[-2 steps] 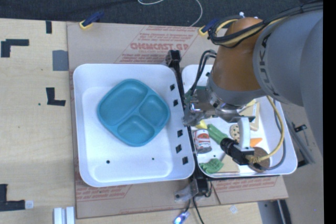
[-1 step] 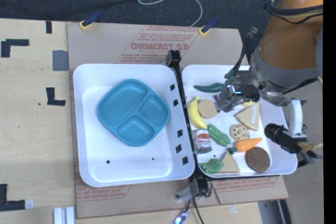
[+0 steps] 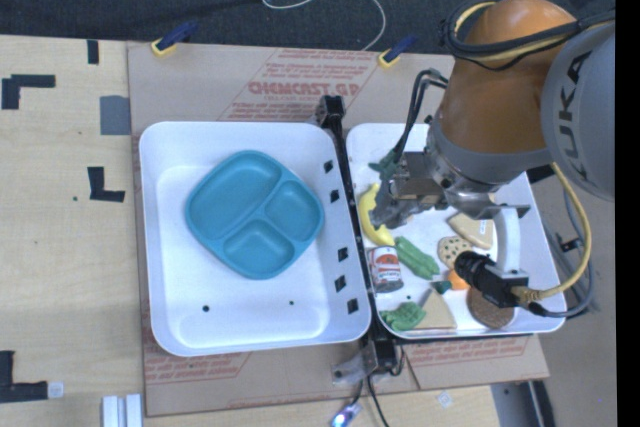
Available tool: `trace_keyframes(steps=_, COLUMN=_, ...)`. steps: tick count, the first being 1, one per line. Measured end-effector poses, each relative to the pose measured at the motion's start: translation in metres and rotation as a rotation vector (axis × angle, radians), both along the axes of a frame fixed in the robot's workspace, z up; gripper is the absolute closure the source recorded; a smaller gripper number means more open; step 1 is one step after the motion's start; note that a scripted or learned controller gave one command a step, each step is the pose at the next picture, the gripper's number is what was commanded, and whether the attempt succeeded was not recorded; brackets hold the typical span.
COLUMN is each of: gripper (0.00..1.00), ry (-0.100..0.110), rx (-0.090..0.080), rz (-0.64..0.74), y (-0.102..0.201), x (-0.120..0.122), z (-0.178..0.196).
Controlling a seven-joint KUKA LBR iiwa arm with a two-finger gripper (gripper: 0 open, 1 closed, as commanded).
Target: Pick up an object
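Note:
The right bin (image 3: 545,245) holds a jumble of small objects: a yellow banana (image 3: 372,220), a green pea pod (image 3: 417,257), a small can with a red label (image 3: 386,268), a green leafy piece (image 3: 404,317), a cracker-like piece (image 3: 471,232), a spotted cookie (image 3: 452,249) and a brown disc (image 3: 490,311). My gripper (image 3: 405,198) hangs low over the left part of this bin, just right of the banana. The arm's orange and grey body covers much of the bin behind it.
The left bin (image 3: 160,215) holds a blue divided plate (image 3: 255,213). A black divider (image 3: 345,205) separates the two bins. Cardboard lies under both, with clamps at its far edge and a white cable behind.

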State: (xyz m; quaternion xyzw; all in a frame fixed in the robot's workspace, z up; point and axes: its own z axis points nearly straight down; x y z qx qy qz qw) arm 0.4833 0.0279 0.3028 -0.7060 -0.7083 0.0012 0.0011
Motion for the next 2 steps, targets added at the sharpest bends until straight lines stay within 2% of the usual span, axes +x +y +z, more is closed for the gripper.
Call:
trace_keyframes(steps=1, gripper=1.00, ry=-0.005, rx=0.002, rz=0.004, y=0.047, x=0.000, z=0.044)
trace_keyframes(steps=2, gripper=1.00, ry=0.006, rx=-0.001, rz=0.001, y=0.087, x=-0.001, z=-0.037)
